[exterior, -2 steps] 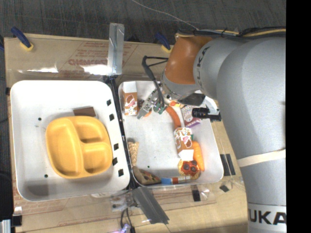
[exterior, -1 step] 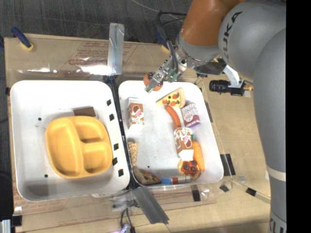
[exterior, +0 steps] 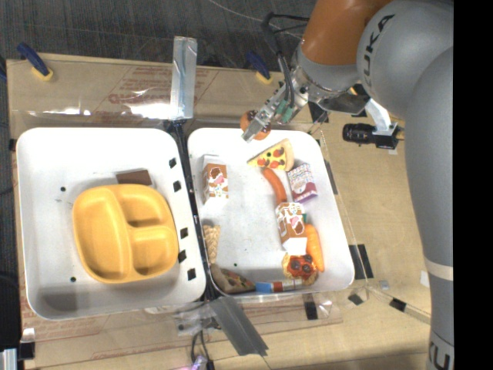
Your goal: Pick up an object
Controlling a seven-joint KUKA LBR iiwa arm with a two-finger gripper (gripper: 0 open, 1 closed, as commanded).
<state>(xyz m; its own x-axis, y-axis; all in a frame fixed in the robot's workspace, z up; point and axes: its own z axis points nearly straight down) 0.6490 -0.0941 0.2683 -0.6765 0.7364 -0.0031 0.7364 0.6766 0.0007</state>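
Clearly my gripper (exterior: 256, 128) sits at the upper rim of the right bin (exterior: 339, 230), near the top centre of the frame, and a small orange object (exterior: 251, 120) lies right at its tip. I cannot tell whether the gripper is clenched on that object or merely beside it, since the tip and the object overlap from this angle. So I judge the pick as unconfirmed: the arm is up at the bin's edge with something orange at its tip, and a secure lift has yet to be shown.

That orange object looks roundish, so I can read no long axis or heading from it.

Just below and right of the gripper lies a pizza slice (exterior: 272, 157), its point aimed toward lower left. Under it a sausage (exterior: 275, 184) runs roughly top to bottom, tilted slightly. Lower, a carrot (exterior: 313, 242) also lies near vertical in the frame.

Over at the left, the other bin (exterior: 38, 160) holds a yellow tray (exterior: 124, 233).
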